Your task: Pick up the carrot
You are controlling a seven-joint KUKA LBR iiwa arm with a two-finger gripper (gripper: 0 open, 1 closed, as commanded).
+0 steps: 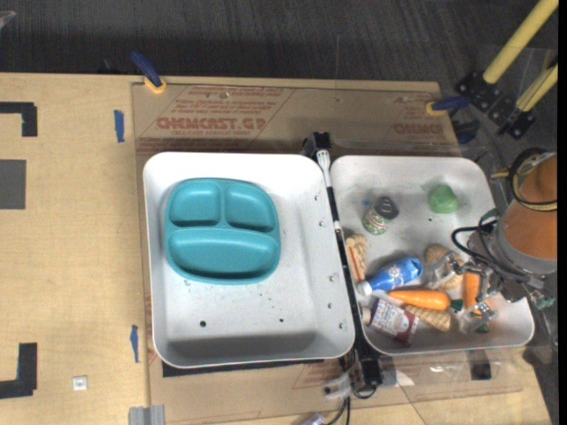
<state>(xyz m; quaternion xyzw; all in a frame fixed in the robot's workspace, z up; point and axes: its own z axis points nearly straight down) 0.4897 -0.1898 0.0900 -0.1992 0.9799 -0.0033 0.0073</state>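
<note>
Two shallow white plastic bins are sitting side by side on the tan cardboard-covered surface (pixel 71 264). The left bin (pixel 177 326) is holding one teal plastic plate with three compartments (pixel 221 229), lying flat toward its far left part.

The right bin (pixel 403 173) is holding a loose clutter of small things. One orange tapered carrot (pixel 423 299) is lying on its side in the near half of this bin, running roughly left to right with its thicker end toward the right, smooth and bright in colour. It is resting against one blue and white crumpled packet (pixel 395 275) just behind it and one dark red and white packet (pixel 392 317) just in front of it. One small round tin with a green and white label (pixel 378 216) is standing near the far left of this bin, and one green rounded lump (pixel 443 198) is lying well apart to its right. One pale ridged wafer-like piece (pixel 356 257) is lying along the bin's left wall.

The grey arm with its orange band (pixel 534 220) is reaching in over the bin's right edge. The jaws (pixel 474 297) are hanging just right of the carrot's thick end, among small items too jumbled to tell apart; whether they are apart or together I cannot tell.
</note>
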